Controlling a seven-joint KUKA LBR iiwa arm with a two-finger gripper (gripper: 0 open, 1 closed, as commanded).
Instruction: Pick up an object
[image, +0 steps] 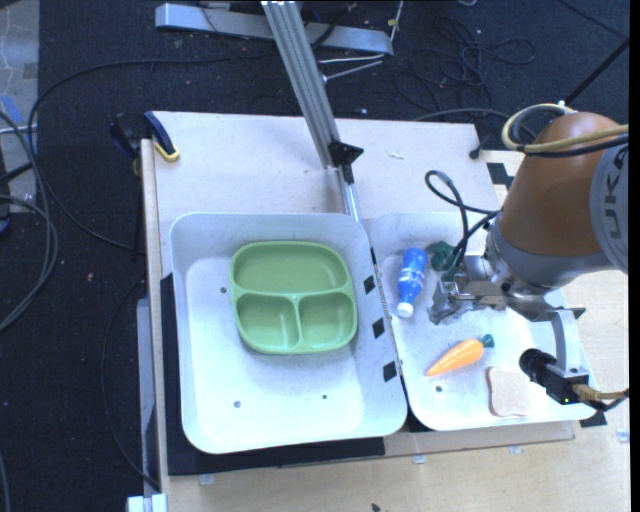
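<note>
In the right bin (440, 405) lie a blue and white bottle (410, 281), an orange toy carrot (457, 356) with a green top, a beige slice of toy bread (509, 391) and a small dark green item (441, 254) at the back. My gripper (446, 302) hangs low over the bin, just right of the bottle and above the carrot. I see nothing between its metal fingers (440, 308). The arm's orange wrist band (555, 185) covers the bin's right part.
The left bin (200, 400) holds a green divided plate (295, 296). A slanted aluminium bar (310, 85) comes down to the bins' back edge. Black cables (450, 200) loop near the wrist. A blue and yellow tool (160, 136) lies at the bench's far left corner.
</note>
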